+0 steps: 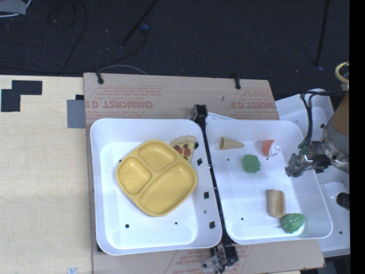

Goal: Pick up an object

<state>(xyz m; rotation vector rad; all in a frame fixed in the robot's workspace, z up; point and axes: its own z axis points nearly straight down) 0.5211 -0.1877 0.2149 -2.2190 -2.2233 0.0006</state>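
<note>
Objects for picking lie scattered across the right bin (288, 233), and from my console the closest one to the gripper (295, 167) looks like the orange-and-white piece (270, 148), a small wedge with a speckled white end, up and to the left of the fingertips and clearly apart from them. I cannot tell whether the gripper is open or closed; it reads as a dark metallic clump at the bin's right rim, with cables running up behind it, and I see nothing between its tips.

Further left sits a bumpy green ball (250, 164), knobbly like a berry or a head of broccoli. Above it lies a tan cone (230, 144), smooth, its point towards the right. Below the gripper, near the bin's lower right corner, I see a beige cylinder (276, 202) with rounded ends, standing lengthwise, and just beside its lower end a green leafy lump (292, 222) with a rough surface; whether the two touch I can't make out.

The left bin (108, 227) holds a yellow divided plate (157, 177), glossy plastic with three compartments, set at a slant. A pizza slice toy (184, 146) peeks out at the plate's upper right edge, touching or tucked under it. Both bins rest on a cardboard sheet (171, 96) printed with red lettering.
</note>
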